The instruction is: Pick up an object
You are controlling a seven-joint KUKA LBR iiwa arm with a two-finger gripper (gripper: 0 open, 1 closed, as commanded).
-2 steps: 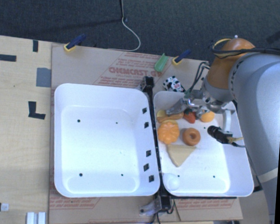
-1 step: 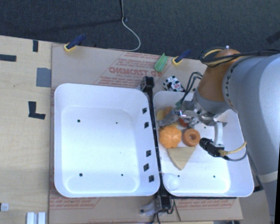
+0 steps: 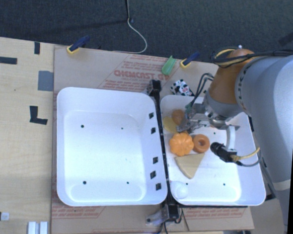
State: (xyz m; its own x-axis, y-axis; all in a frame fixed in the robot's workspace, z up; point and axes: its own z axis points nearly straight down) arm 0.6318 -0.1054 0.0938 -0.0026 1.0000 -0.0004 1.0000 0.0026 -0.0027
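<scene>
low in the right bin (image 3: pixel 241 197), gripper (image 3: pixel 185 123) – grip state unreadable – beside orange toy (image 3: pixel 181 144)

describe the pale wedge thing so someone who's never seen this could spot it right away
Look in the right-hand white bin, the one the grey arm reaches into. Near its left wall sits a cluster of small items; the pale wedge lies just below the orange pumpkin-like piece and the ring-shaped donut. It alone is cream-coloured, flat and triangular.

2 white bins (image 3: pixel 103 151), orange pumpkin toy (image 3: pixel 181 144), black-and-white spotted toy (image 3: pixel 179 87)
</scene>
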